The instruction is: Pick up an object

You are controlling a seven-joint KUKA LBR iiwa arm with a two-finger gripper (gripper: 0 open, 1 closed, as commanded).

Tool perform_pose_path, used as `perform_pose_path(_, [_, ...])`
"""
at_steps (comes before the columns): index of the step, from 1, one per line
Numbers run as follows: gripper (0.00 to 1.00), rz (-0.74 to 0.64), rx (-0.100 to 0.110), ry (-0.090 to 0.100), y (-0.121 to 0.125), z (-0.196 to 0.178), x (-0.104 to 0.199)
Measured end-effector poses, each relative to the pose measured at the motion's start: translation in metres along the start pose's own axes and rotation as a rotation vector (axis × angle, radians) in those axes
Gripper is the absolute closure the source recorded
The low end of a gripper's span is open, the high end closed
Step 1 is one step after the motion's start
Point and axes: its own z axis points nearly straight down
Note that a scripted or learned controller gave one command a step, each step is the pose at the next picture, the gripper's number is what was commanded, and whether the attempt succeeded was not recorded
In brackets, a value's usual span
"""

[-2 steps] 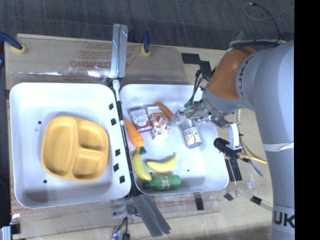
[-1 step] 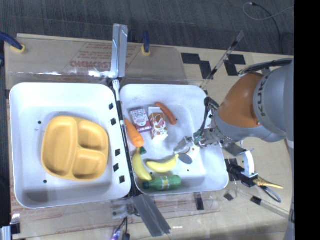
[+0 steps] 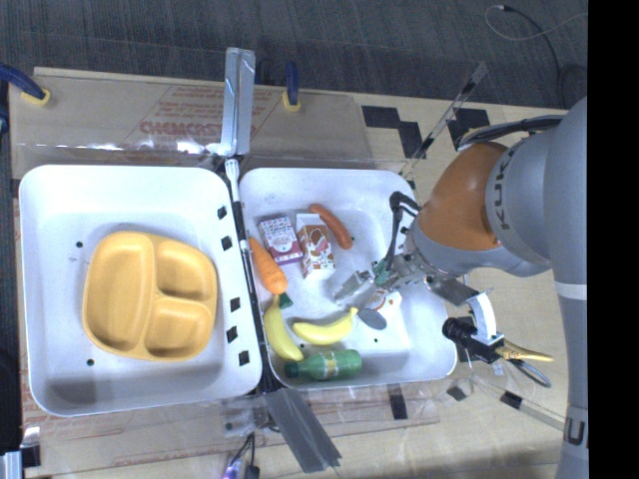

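Here, operator, your grey arm (image 3: 529,198) reaches over the right bin (image 3: 419,183), while the left bin (image 3: 40,267) carries a yellow divided tray (image 3: 150,292). Your gripper (image 3: 367,289) hangs low in the right bin with nothing visibly between its fingers; whether they are parted or closed, you cannot tell. Just left of it lie two bananas (image 3: 300,329), a green bottle (image 3: 324,365), a carrot (image 3: 268,267), a sausage (image 3: 331,225), and two small cartons (image 3: 298,241), whose print is too small to read.
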Motion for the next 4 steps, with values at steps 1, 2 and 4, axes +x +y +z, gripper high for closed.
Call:
perform_pose_path(1, [0.0, -0.265, -0.001, 0.002, -0.051, -0.001, 0.004])
perform_pose_path(2, [1.0, -0.271, -0.002, 0.001, -0.05, -0.011, 0.005])
perform_pose_path(4, [1.0, -0.217, 0.0, 0.0, 0.075, -0.136, 0.134])
